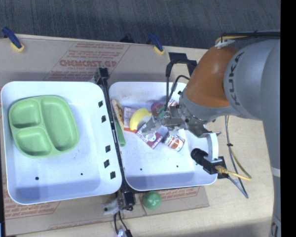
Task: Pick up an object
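Lying in a small heap at the centre of the right bin [138,174], the loose objects sit just left of the arm's wrist: a yellow banana-like piece [139,117], a grey-and-maroon packet [152,135] below it, a small red-and-white packet [175,142] to its right, and a purple item [158,105] above. The print on the packets is too small to read. A green stick [119,134] lies along the bin's left wall, beside a brownish wrapped item [117,110]. The gripper [164,118] hangs low over the heap, among the objects; whether its fingers are spread or closed, and whether anything sits between them, I cannot tell. The grey arm [246,78] with its orange band [212,78] enters from the right of the frame, with "KUKA" partly readable on the grey shell. In the left bin [49,181] rests a light green divided tray [43,126], toward its upper left. A green ball [151,199] sits on the counter [237,211] just below the right bin's lower edge. Cardboard [84,58] under the bins carries red print reading roughly "CHEMCAST GP". Blue clamps [13,38] grip its upper edge.
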Controlling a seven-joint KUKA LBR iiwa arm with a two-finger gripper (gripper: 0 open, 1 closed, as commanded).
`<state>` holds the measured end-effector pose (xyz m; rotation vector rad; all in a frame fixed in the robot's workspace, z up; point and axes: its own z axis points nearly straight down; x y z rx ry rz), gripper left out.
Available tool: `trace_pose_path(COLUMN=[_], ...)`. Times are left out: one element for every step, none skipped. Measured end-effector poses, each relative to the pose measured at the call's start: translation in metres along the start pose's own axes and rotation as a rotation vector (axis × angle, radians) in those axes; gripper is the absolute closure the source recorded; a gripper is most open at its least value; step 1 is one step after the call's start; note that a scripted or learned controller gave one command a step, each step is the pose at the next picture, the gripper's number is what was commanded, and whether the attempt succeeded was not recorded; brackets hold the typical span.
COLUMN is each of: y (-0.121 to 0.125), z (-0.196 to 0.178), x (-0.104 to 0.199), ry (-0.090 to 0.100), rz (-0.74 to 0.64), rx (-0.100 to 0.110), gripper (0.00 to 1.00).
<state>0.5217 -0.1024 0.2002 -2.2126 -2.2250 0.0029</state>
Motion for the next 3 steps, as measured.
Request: trace_pose_path(y=[-0.005, -0.004, -0.023], z=[0.109, 0.099, -0.026], x=[-0.01, -0.01, 0.043], ry=[-0.001, -0.002, -0.001], rz=[-0.001, -0.006, -0.001], rx=[0.0, 0.0, -0.005], gripper=[0.0, 1.0, 1.0])
